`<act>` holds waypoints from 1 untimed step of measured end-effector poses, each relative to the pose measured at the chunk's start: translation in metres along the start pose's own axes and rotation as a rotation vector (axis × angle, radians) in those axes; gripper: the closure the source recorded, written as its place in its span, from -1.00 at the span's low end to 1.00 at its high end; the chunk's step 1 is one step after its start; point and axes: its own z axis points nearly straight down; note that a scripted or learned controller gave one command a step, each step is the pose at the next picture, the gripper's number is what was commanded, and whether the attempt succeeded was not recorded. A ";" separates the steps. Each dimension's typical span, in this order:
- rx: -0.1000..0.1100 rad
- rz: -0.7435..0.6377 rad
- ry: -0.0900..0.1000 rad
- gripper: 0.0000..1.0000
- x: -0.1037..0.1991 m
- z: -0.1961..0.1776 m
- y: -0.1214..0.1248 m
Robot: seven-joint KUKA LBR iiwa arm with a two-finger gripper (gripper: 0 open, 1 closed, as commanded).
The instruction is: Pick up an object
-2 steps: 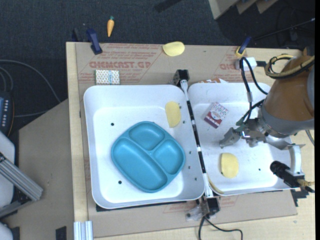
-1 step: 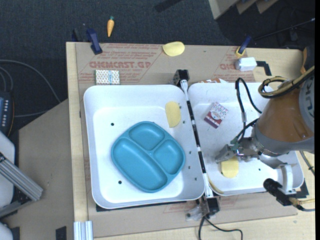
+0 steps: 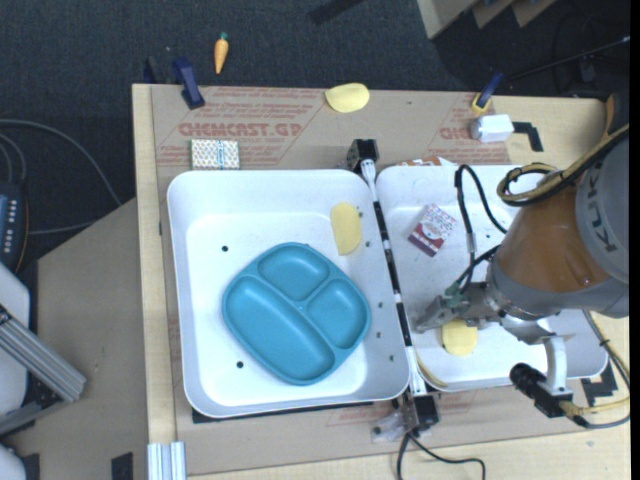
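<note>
Two bins share the surface; the end effector [image 3: 452, 313] hangs low in the right bin [image 3: 480, 373], just above a yellow object [image 3: 460, 340] near its front edge, spread unclear; it could nudge it aside

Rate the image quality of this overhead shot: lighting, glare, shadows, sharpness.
Camera view: lighting is even and soft, with the white bins bright but not blown out; the blue tray casts only a faint shadow; the arm is large and slightly soft at the right edge; the gripper is dim and blurry above the yellow piece, so its fingers are hard to read; the floor is dark.
</note>
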 end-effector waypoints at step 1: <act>-0.004 0.001 -0.003 -1.00 -0.051 -0.001 0.039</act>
